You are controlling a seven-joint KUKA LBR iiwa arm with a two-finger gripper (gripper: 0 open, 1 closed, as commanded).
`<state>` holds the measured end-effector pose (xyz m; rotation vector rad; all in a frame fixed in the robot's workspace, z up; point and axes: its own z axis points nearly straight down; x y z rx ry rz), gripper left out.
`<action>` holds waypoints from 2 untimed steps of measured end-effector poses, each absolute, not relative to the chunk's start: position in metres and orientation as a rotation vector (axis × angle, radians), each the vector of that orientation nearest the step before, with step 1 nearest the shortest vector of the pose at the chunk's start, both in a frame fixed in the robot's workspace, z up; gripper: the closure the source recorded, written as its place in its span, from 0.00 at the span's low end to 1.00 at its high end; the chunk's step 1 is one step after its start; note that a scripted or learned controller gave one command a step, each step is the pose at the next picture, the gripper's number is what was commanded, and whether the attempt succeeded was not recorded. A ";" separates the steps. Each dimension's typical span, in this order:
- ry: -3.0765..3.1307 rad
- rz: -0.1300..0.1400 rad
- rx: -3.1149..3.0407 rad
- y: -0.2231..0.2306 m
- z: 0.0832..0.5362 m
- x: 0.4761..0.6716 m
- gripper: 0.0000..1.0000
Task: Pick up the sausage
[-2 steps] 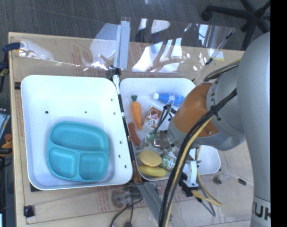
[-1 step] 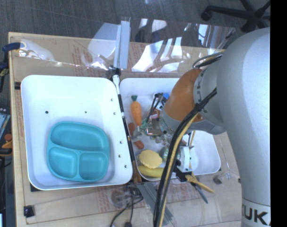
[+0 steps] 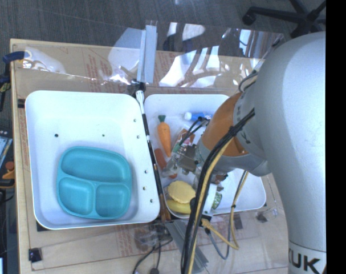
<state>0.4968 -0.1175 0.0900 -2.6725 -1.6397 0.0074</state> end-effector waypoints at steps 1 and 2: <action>-2.116 0.001 -2.333 -0.113 0.093 0.477 0.00; -1.477 0.002 -2.773 -0.099 0.092 0.476 0.00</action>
